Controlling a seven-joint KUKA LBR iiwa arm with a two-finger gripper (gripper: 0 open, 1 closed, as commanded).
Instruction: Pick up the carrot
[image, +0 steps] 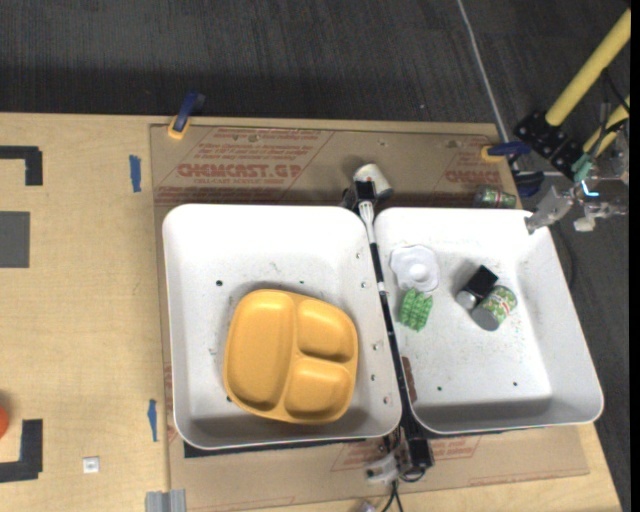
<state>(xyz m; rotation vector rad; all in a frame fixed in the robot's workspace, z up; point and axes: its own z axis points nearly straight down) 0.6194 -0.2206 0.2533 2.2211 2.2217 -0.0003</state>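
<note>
Hanging at the right side of the view, just past the far right corner of the right bin (570, 370), the gripper (570, 200) shows as a small cluster of grey and pale metal parts, partly cut by the frame; how wide it stands I cannot tell, and nothing can be made out in its grasp; it is well apart from everything lying in the bins. Behind it a yellow rod (600, 60) slants up to the top right corner from a black clamp (540, 130). The right bin holds three small things near its far left part: a white round cap (415, 268) close to the dividing wall; a green packet (415, 310) just below the cap; and a grey-green can (487, 298) with a black end, lying on its side a little to the right of both. The left bin (200, 260) holds a yellow divided plate (290, 353), with three compartments, resting toward the near side. A black strip (385, 310) runs between the two bins, with a white knob (370, 180) at its far end. Both bins sit on a cardboard sheet (250, 160) with red print, clipped at its far edge by a blue clamp (185, 112). As for the carrot, I cannot tell where it is; a small orange-red shape (3, 422) sits on the bench at the far left edge, well apart from both bins, mostly cut off, and whether that is the carrot cannot be told.
</note>
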